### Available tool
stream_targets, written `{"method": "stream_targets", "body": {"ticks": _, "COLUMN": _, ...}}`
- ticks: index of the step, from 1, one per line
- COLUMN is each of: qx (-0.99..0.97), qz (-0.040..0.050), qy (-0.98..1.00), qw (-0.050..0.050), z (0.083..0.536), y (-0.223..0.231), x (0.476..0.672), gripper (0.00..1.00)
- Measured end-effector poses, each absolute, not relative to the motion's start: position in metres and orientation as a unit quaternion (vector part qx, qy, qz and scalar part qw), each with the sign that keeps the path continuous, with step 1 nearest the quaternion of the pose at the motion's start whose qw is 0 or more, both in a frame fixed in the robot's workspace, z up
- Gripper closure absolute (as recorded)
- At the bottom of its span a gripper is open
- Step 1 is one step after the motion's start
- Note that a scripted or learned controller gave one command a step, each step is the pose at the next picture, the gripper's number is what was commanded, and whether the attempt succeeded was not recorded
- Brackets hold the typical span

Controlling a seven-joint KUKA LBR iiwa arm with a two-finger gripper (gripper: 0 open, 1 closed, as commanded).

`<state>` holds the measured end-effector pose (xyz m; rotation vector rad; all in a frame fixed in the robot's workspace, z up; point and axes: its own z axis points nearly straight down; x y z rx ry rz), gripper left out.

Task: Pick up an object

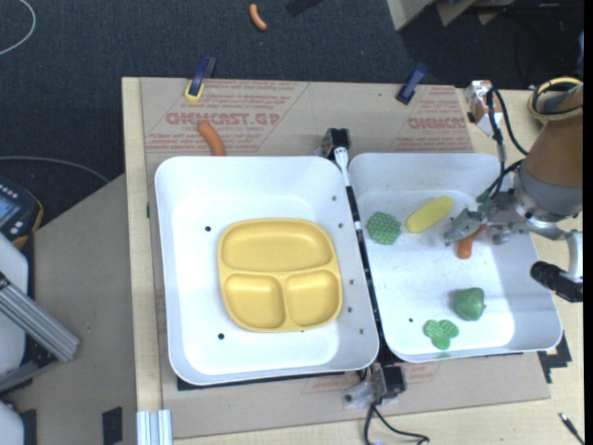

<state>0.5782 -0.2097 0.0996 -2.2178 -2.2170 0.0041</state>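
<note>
Nearest the camera, along the front edge of the right white plastic bin (519, 341), lie a frilly light-green plastic leaf (441, 332) and, just behind it, a darker green rounded toy vegetable (469, 302). Both sit close to the front wall, so a descent on either risks a finger landing on the rim rather than the floor of the bin.

In the left white bin (185, 248) a yellow three-compartment plastic tray (278, 273) sits in the middle, well apart from the arm's side and with open floor all round it.

Further back in the right bin, the tool (474, 228) hangs low over a small orange carrot-like piece (466, 244), which looks touching or nearly so at the tip. Whether the tool is wide, narrow or closed on the piece I cannot tell; metal parts crowd that spot. My judgement is that the carrot piece is the likeliest target, and being thin and smooth, it could roll or squirt sideways under a closing pinch, or be nudged rather than caught.

Just left of it lie a yellow corn-shaped toy (430, 214) and a bumpy green round toy (384, 227), the latter near the wall between the bins. The corn is near enough that a sideways slip could knock it.

Beyond the bins, a second orange piece (212, 137) rests on the cardboard-covered worktop (278, 109).
</note>
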Motion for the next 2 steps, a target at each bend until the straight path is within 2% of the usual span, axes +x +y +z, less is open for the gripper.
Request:
{"method": "stream_targets", "body": {"ticks": 1, "qx": -0.707, "qz": 0.0009, "qy": -0.707, "qw": 0.002, "z": 0.084, "y": -0.209, "x": 0.578, "gripper": 0.0}}
{"method": "stream_targets", "body": {"ticks": 2, "qx": -0.707, "qz": 0.0, "qy": -0.707, "qw": 0.0, "z": 0.096, "y": -0.209, "x": 0.579, "gripper": 1.0}}
